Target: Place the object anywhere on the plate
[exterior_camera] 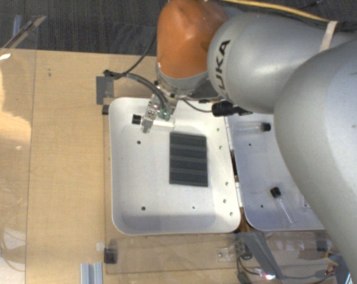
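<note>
A dark grey ribbed plate (188, 158) lies flat in the middle of the left white bin (131, 218). My gripper (148, 120) hangs over that bin's far left part, up and to the left of the plate and apart from it. A small black piece (136, 119) shows right at the gripper's left tip; whether it is held or is part of the tool is unclear. The arm's orange band (181, 37) and grey body cover the bin's far edge.
The right white bin (255, 212) holds a small black item (275, 191) near its middle and another small dark item (264, 126) near its far side; the arm hides most of that bin. Bare wooden bench (54, 158) stretches to the left.
</note>
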